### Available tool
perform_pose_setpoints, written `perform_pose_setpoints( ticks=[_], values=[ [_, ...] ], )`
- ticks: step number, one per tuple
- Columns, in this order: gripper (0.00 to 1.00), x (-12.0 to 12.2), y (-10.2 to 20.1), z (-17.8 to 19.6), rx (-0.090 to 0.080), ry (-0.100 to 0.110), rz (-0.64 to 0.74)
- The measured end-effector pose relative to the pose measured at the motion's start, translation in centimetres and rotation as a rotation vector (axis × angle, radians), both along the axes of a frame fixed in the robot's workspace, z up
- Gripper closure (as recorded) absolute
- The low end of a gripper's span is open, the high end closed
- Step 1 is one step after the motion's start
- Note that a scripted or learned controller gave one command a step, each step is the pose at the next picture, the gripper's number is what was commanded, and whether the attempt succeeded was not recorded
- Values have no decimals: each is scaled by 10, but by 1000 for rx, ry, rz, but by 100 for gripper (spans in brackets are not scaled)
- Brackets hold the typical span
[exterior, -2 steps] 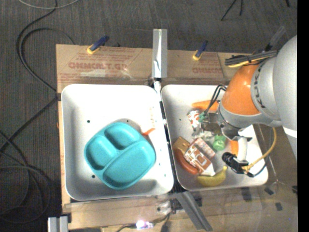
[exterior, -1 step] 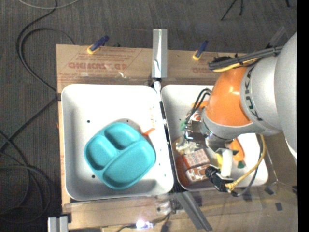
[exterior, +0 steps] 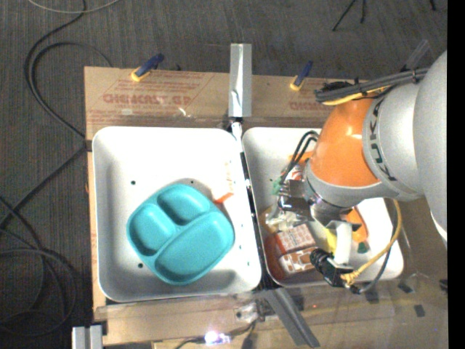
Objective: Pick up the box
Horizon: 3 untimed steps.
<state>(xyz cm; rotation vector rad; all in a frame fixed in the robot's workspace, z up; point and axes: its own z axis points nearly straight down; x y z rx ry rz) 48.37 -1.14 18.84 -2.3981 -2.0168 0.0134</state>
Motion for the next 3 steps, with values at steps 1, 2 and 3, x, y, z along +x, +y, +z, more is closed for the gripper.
perform_pose_setpoints(
  ticks=[1, 2, 3],
  values=[
    [100, -1, 68, -7, -2, -4, 17],
    [100, 19, 114, -7, -3, -6, 153],
    [100, 10, 165, -83, -3, -6, 164]
  ],
)
